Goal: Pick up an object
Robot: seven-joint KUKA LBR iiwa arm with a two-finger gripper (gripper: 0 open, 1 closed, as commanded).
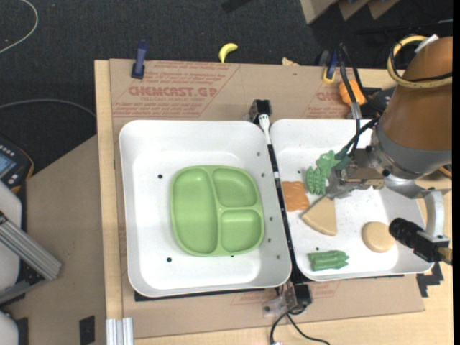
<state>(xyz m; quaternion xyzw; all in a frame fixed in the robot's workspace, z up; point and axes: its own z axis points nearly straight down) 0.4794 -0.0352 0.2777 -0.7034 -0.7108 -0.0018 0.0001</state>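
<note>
Green plastic greens [321, 169] sit toward the far side of the right bin [402, 264], and the gripper [343, 181] is down right beside them — whether it's spread or pinched, I cannot tell. Nothing looks lifted yet: the tan wedge [321, 218], orange block [294, 195], round bun [377, 236] and near green piece [328, 260] lie flat — the pick seems undone.

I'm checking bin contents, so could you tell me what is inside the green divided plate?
The green divided plate, in the left bin, shows three compartments with bare green floors and no items. What lies beneath it is covered.
</note>
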